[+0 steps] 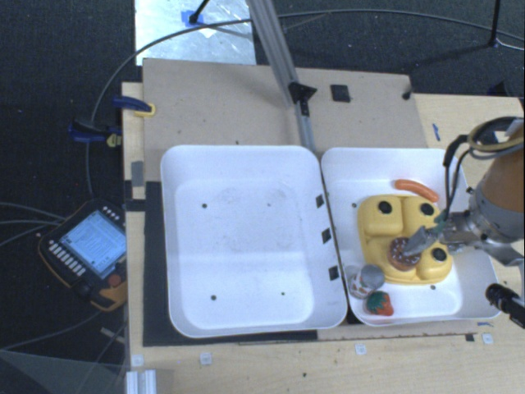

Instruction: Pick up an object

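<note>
Nearest the camera, at the right white shallow plastic bin's (476, 302) front-left corner: a small red-and-green strawberry-like toy (379, 303), w/ a small grey-and-white rounded object (367, 278) just behind it, the two close together or touching. Behind those, mid-bin, a big yellow lumpy plastic toy w/ dark spots (399, 227); a small brown round ring-shaped piece (401, 253) sits on its front part. The grey two-finger gripper (414, 242) reaches in from the right & is down over that brown piece, right at the yellow toy; can't tell how far apart the fingers are, or whether anything is btwn them. Arm (500, 191) grey w/ orange band at right edge. Further back, an orange sausage-shaped toy (415, 190) lies just behind the yellow toy, near the bin's far wall. Left white shallow bin (238, 236) beside it
</note>
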You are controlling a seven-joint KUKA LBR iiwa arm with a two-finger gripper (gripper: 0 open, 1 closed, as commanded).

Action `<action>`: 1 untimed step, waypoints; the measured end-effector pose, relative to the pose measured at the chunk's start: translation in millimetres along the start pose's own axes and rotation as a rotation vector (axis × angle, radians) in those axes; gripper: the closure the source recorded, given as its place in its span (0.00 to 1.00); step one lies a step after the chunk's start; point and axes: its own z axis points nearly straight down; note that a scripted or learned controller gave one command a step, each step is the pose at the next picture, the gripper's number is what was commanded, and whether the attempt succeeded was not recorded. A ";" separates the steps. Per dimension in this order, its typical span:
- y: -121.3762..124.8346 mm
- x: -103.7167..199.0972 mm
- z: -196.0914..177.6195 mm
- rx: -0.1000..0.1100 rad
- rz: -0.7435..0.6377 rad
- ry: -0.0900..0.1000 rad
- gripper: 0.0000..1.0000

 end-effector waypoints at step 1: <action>4.5 -0.9 42.6 0.002 0.002 0.001 0.00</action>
